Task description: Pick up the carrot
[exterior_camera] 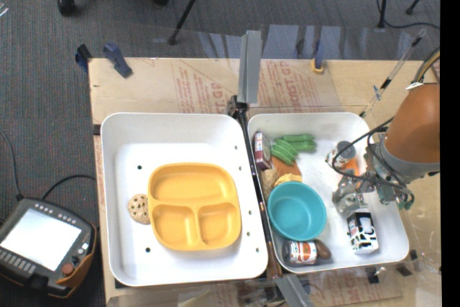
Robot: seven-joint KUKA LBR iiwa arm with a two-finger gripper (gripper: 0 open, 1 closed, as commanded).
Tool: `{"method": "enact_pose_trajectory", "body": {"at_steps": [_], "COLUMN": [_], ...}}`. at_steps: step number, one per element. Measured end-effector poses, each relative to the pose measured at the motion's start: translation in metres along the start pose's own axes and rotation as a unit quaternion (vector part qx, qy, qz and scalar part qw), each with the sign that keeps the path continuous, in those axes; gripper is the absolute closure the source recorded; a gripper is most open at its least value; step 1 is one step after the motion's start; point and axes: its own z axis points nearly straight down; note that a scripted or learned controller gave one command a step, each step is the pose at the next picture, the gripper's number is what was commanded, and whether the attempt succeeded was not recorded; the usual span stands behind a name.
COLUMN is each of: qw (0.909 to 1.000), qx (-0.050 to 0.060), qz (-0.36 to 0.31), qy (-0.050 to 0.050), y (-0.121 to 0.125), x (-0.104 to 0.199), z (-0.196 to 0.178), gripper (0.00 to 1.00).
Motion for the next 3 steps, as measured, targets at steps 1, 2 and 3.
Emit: {"method": "enact_pose_trajectory", "body": {"at_steps": [1,2,3], "qw": [1.0,0.9989,0.9989], "qx": [0.001,0.001,0.001], "qz": [-0.001,-0.046,-0.046], "qy": [-0.002,-0.003,-0.005], "y": [0.0,0.0,0.001], "x": [-0.002,-0.021,-0.022], "z": [-0.002,-0.003,-0.014], "gripper": [0.0,0.0,1.0]}}
